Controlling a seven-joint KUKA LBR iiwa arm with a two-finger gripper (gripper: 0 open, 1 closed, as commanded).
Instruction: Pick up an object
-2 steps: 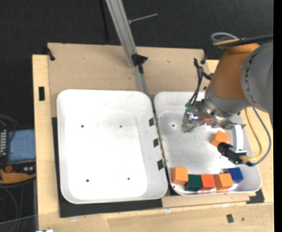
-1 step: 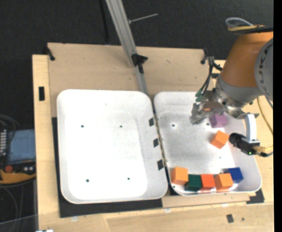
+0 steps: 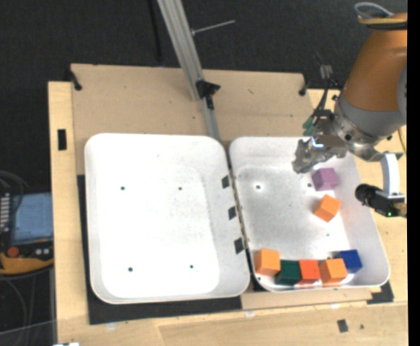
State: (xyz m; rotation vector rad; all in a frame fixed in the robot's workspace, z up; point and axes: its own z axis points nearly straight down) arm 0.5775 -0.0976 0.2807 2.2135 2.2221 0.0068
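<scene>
Along the near wall of the right bin (image 3: 364,225) sits a row of small blocks: orange (image 3: 268,260), green (image 3: 289,271), two more orange (image 3: 310,269) (image 3: 333,269) and blue (image 3: 349,259), probably slid there against the rim. Farther in, an orange block (image 3: 327,207) lies tilted, and a purple block (image 3: 326,178) sits just beside the gripper (image 3: 305,157), likely its target. Whether the gripper is open, I cannot tell. All look matte and hard-edged; the bins are smooth white plastic.

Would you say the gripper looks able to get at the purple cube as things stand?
Probably yes: the gripper hovers just beside the purple cube, which sits apart from the orange cube, nothing between.
</scene>
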